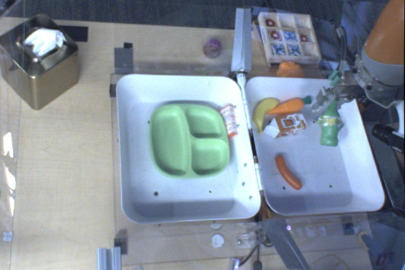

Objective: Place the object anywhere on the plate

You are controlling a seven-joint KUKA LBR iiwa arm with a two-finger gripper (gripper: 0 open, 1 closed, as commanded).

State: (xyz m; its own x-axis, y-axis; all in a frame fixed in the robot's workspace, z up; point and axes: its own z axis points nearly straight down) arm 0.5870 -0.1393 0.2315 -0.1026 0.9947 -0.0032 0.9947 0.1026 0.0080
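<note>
- The gripper [330,98] hangs over the right bin [354,199]; whether it is spread or pinched cannot be told.
- Just below it stands the green bottle [329,126], probably light, stiff and slippery; grasping its body seems best.
- The plate [188,139] lies well left.

The grey arm reaches in from the right, its gripper [330,98] angled down low.

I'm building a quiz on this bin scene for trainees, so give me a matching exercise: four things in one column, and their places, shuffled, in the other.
Things:
1. green plate
2. sausage
3. green bottle
4. tic-tac-toe board

Places:
A. on the bench beyond the right bin
B. right bin, near its front
C. left bin
D. right bin, just below the gripper

Pairs: 1-C, 2-B, 3-D, 4-A
</note>
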